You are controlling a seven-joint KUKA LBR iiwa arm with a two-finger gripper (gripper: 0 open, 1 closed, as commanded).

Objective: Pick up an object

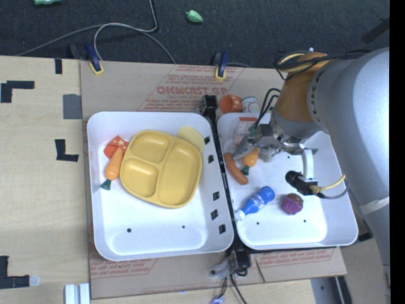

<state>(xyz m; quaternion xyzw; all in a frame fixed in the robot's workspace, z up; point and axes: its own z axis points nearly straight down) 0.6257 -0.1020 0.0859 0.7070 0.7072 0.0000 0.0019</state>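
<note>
Pick in progress: gripper (pixel 249 149) low in the right bin (pixel 316 233), nothing lifted yet.
Claw state cannot be determined. It sits just beside a small orange piece (pixel 251 158) and the sausage (pixel 236 170); grasp and lift remain.

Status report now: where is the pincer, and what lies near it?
Pincer low in right bin, upper left part. Nothing seen held. Orange sausage-like item and small orange piece right beside it. Blue bottle, purple item lie apart.
</note>
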